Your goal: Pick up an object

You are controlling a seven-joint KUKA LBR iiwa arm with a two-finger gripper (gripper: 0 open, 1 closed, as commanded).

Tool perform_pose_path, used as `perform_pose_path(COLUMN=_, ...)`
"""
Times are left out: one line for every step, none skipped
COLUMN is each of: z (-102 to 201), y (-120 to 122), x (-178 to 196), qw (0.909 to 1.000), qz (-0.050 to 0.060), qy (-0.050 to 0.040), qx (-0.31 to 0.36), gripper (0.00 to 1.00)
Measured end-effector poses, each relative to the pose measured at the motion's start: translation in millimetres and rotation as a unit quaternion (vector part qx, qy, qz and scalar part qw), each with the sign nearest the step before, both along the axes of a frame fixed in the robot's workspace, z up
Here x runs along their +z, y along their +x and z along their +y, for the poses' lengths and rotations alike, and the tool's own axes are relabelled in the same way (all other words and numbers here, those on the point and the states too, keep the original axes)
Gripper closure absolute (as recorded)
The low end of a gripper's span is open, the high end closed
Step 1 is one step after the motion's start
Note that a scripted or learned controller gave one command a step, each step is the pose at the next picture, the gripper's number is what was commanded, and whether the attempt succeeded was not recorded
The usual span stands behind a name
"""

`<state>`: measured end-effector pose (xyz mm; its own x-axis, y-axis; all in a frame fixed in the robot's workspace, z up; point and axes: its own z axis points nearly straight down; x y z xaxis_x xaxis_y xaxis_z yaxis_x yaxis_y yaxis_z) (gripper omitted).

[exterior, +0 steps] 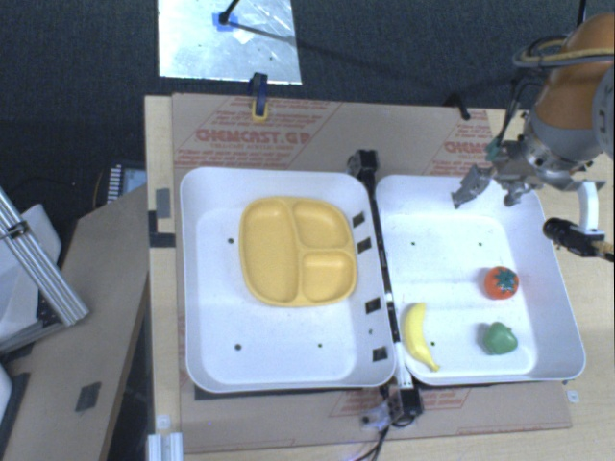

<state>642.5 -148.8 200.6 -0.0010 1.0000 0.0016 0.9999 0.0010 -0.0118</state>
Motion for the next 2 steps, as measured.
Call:
perform_pose_path(z=0, y=3, x=8, qw=1.0000, qz=-0.007, qy=-0.0011, qx=0.001, gripper=0.00)
perform_pose_path(z=9, y=9, x=-44, qw=1.0000, qz=-0.006, qy=-0.0008, qx=0.003, gripper=0.00)
